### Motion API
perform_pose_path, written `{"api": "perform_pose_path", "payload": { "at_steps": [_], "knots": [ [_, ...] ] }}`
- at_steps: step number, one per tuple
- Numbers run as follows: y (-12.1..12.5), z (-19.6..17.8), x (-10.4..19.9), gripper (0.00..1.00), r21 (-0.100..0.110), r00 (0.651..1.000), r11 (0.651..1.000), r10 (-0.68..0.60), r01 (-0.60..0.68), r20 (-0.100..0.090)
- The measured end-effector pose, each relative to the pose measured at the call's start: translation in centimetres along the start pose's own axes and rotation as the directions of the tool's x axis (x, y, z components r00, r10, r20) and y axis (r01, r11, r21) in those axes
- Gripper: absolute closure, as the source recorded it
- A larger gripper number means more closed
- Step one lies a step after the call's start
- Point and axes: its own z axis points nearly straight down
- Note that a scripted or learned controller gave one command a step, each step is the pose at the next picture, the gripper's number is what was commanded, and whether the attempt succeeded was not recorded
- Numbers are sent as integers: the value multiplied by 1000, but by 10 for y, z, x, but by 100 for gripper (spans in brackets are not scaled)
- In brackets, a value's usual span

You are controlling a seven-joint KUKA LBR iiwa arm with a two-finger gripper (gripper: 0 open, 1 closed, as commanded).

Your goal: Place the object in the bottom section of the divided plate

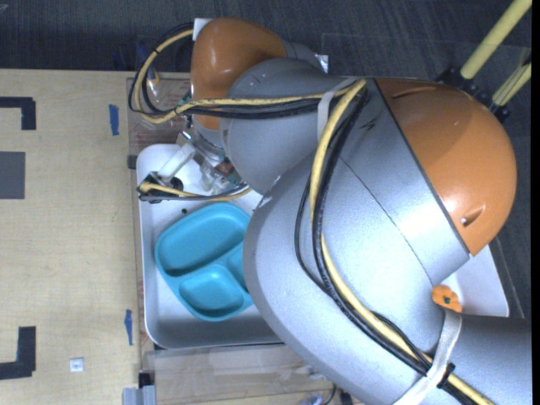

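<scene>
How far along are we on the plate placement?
Done: nothing visibly placed. The visible sections of the blue divided plate look bare, and its right side is hidden by the arm. In hand: the tool is over the white bin, past the plate's upper edge; whether it carries anything is unclear. Left: the placement itself.

Grey arm (371, 251), orange caps, yellow cable (325, 154)

blue plastic divided plate (198, 251): my arm covered its right part.
shallow white bin (164, 319): my arm hid its right side.
grey arm with orange bands (380, 226): was cut off at the right and bottom edges.
</scene>
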Motion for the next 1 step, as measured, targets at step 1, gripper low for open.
{"api": "perform_pose_path", "payload": {
  "at_steps": [1],
  "knots": [
    [-1,-8,1,100,-1,1000,1000,-7,7,3]
  ]
}}
